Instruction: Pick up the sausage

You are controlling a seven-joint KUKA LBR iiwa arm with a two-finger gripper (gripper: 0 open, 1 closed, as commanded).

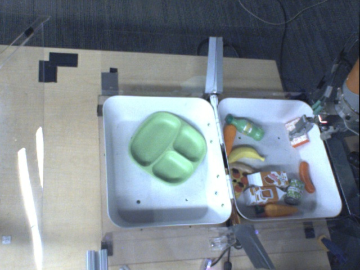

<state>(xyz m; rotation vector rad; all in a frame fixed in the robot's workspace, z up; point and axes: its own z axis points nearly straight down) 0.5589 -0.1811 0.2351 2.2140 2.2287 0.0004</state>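
Two bins sit side by side on the desk (67,151), and the one you want is the right bin (332,198), where the sausage (306,177) lies near the right wall, reddish-orange and running roughly top to bottom. It lies apart from the pile at the bottom of the bin: a small dark can (294,192) is just beside its lower end, a printed carton (266,187) sits further left, and an orange carrot-like piece (279,210) lies along the bottom edge. Come down over the middle of the sausage with the fingers set across its short width, so they close on its sides and not its ends. Keep clear of the bin wall on the right, and of the can, which I judge is the likeliest thing to be nudged or caught.

Your hand (306,125) is at the upper right of the bin, above the sausage in this view and near a small red-and-white packet (298,135). You cannot tell from here whether its fingers are apart or together. The arm reaches in from the right edge, the orange band (353,80) just visible.
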